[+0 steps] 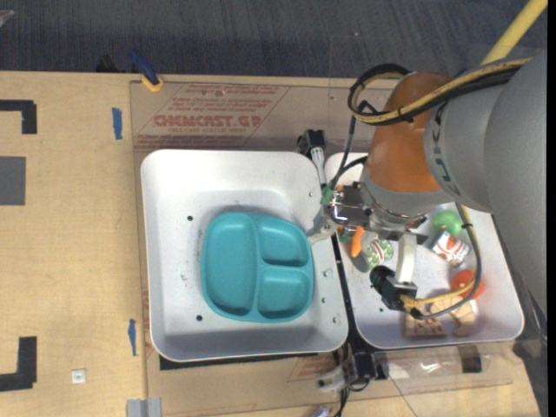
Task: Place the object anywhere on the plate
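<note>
Hand over the right bin clutter, nothing on the plate yet, pick looks risky
The hand (pixel 382 246) hangs under the orange-banded grey arm (pixel 408 146) low in the right shallow white bin (pixel 508 315); wrist hides its opening, can't tell how wide or whether it has anything. Likely target, my guess: small round green-and-white item (pixel 379 252) just beside a thin orange stick (pixel 357 240), near the bin's left wall. Risks: crowded pile (red-white piece (pixel 450 247), green ball (pixel 448 221), tan blocks (pixel 452 318)) so it may grab the wrong thing or two at once, or clip the wall between bins when crossing to the teal three-compartment plastic plate (pixel 258 266) in the left white bin (pixel 165 189). Item looks roundish, no clear long axis or heading; the stick runs roughly top to bottom in view
</note>
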Controlling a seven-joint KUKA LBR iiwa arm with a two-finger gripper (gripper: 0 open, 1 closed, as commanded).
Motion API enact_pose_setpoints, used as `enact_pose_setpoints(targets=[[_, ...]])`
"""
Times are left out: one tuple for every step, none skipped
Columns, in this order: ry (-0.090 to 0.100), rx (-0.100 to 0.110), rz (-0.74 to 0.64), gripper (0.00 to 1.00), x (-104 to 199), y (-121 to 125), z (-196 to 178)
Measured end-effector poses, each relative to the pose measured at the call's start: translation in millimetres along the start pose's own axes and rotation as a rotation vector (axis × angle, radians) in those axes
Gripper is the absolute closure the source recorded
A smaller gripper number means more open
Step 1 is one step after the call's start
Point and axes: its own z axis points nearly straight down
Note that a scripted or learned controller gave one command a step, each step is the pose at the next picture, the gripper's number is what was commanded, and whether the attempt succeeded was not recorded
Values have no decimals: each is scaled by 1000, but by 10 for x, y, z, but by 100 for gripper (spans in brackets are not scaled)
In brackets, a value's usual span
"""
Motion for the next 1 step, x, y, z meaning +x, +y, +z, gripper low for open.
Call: enact_pose_setpoints(targets=[[0, 0, 0, 0, 0, 0, 0]])
